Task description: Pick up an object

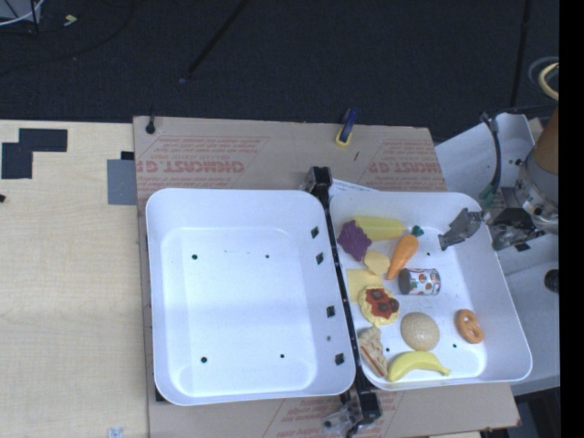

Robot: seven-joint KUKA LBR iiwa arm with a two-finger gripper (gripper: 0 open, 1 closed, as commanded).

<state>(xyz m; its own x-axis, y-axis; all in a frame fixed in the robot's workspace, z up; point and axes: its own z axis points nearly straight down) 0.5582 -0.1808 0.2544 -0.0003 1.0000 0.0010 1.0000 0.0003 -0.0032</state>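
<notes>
White and bare, the left bin (235,290) sits on the tabletop (64,281); every toy lies in the right bin (511,336). From left: a purple piece (354,239), corn (378,227), a pizza slice (380,305), a banana (416,365), a carrot (402,254) with its long axis slanting up to the right, a can (420,282), a bun (420,330), a pretzel (469,326). The claw (474,226) hovers over the bin's upper right corner, fingers spread and holding nothing. Carrot and can lie nearest, to its lower left. The arm is cut off at the edge.
</notes>
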